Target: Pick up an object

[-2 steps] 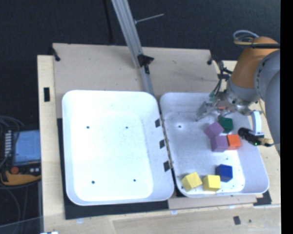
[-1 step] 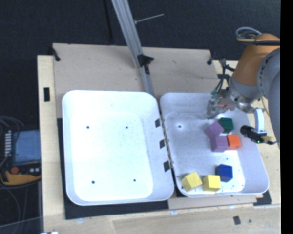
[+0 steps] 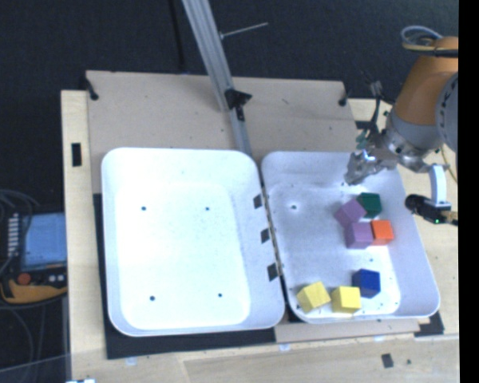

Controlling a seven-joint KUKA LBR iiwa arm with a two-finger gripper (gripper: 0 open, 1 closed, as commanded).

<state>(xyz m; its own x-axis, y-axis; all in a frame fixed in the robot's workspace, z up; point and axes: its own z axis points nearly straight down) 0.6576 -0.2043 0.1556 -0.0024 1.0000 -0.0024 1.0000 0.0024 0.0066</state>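
Note:
The right bin (image 3: 303, 238) holds several small blocks. A green block (image 3: 370, 204) lies beside two purple blocks (image 3: 350, 213) (image 3: 358, 234) and an orange block (image 3: 382, 230). Nearer the front lie a blue block (image 3: 367, 282) and two yellow blocks (image 3: 313, 296) (image 3: 346, 298). My gripper (image 3: 356, 173) hangs over the bin's far right part, just above and left of the green block. I see nothing between its fingertips.
The left bin (image 3: 184, 238) sits beside the right one, with a row of clips (image 3: 265, 234) along their shared edge. A slanted metal rail (image 3: 215, 62) rises behind the bins. A blue box (image 3: 44, 239) and cables lie at far left.

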